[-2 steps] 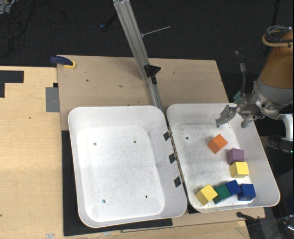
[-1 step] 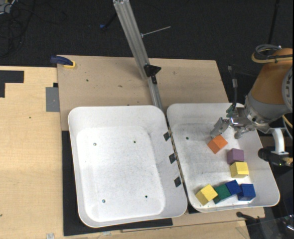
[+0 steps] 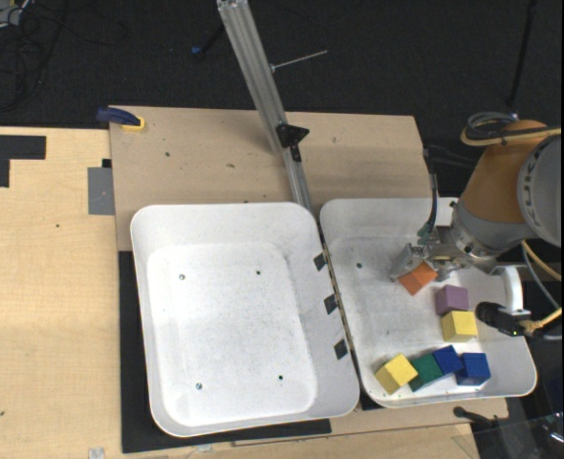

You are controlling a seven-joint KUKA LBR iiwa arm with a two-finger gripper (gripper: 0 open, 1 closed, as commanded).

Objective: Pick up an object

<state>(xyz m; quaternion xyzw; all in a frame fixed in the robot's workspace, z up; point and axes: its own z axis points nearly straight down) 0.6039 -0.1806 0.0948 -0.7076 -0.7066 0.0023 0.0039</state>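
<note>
1. Arm (image 3: pixel 507 194) comes in from the right, orange band above the wrist, reaching down into the right bin (image 3: pixel 378 228).
2. Gripper (image 3: pixel 423 264) sits low over the bin's middle, right at the orange block (image 3: pixel 417 278).
3. Orange block is tilted and sits directly under the fingertips, touching or nearly so. Can't tell if the tool is released or clenched, or whether the block is actually between the fingers.
4. Purple block (image 3: pixel 451 299) lies just beside the orange one, toward the near-right.
5. Yellow block (image 3: pixel 460 325) sits right below the purple block, touching or nearly.
6. Along the near edge of the right bin: a 2nd yellow block (image 3: pixel 395 372), green block (image 3: pixel 425 370), and 2 blue blocks (image 3: pixel 446 359) and (image 3: pixel 474 367), all bunched in a row.
7. Left bin (image 3: pixel 167 228) sits beside the right one, edges meeting at the black clips.
8. Aluminium rail (image 3: pixel 263 84) leans across the back, ending between the 2 bins.
</note>
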